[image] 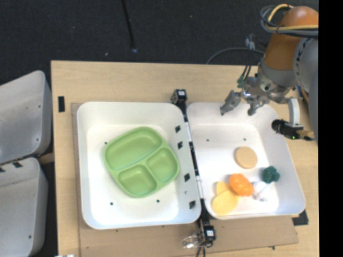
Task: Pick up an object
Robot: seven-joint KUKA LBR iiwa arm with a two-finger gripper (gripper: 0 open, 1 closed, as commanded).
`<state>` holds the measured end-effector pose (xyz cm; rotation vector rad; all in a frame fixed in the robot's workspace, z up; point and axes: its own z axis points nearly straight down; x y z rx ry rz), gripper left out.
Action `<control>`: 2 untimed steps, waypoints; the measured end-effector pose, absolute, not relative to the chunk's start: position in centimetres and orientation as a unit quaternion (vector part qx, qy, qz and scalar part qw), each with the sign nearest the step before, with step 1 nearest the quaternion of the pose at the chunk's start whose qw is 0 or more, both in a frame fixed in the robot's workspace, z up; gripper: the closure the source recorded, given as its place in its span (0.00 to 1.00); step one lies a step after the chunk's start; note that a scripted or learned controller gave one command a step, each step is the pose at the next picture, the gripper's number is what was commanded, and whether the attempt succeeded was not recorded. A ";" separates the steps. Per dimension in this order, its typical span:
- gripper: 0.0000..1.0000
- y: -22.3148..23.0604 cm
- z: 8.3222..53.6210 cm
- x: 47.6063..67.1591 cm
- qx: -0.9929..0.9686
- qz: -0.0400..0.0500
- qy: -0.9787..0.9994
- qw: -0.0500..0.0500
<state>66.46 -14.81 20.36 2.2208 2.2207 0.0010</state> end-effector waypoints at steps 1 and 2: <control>0.00 -16.0 15.4 66.5 0.708 -0.002 0.706 0.000; 0.00 -16.0 10.2 66.5 0.708 -0.001 0.706 0.000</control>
